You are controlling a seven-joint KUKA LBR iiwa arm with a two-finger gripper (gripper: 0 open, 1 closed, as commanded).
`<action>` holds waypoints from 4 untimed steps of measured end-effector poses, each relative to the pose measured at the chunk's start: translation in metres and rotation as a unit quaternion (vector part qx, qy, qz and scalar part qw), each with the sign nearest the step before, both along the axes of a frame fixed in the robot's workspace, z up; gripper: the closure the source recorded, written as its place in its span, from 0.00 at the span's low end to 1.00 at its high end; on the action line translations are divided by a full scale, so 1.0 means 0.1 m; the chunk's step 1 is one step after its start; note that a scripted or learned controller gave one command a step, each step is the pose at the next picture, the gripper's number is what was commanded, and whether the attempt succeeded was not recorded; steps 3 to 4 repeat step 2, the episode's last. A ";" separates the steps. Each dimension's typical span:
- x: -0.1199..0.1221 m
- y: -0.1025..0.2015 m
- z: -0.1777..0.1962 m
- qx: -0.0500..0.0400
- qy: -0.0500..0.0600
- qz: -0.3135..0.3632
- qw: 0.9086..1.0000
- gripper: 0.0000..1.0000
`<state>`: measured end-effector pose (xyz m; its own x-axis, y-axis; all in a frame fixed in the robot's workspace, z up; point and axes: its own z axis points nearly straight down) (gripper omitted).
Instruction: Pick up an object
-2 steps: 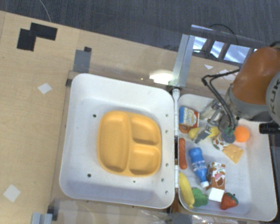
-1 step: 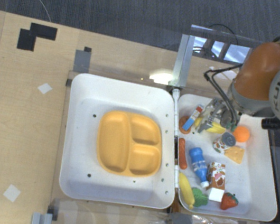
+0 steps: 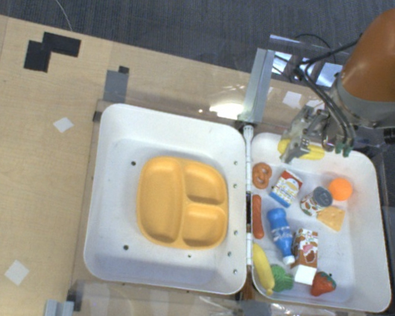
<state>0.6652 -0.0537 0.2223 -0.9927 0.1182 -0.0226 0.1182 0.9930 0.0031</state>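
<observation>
My gripper [image 3: 300, 144] is down at the far left corner of the right bin [image 3: 375, 245], under the grey wrist with the orange band. A yellow banana [image 3: 313, 155] lies across between the fingers, one end sticking out on each side, and the fingers are shut on it. Several other toy foods lie in this bin: a pretzel [image 3: 261, 174], a small carton [image 3: 285, 188], a can [image 3: 317, 199], an orange [image 3: 340, 189], a cheese wedge [image 3: 332, 217], a red sausage [image 3: 255, 215], a blue bottle [image 3: 280, 232] and a strawberry [image 3: 323, 285].
The left bin [image 3: 115, 177] holds a yellow divided plate [image 3: 182, 202]. A grey upright post [image 3: 259, 81] stands at the back between the two bins, close to the gripper. Corn [image 3: 262, 263] and a white cube [image 3: 305, 274] sit near the right bin's front wall.
</observation>
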 end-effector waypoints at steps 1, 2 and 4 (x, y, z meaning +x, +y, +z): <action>-0.32 -0.39 -0.99 0.001 0.012 -0.065 0.998 1.00; -0.07 0.02 -0.34 0.004 0.005 -0.201 0.979 1.00; -0.07 0.02 -0.34 0.004 0.005 -0.201 0.979 1.00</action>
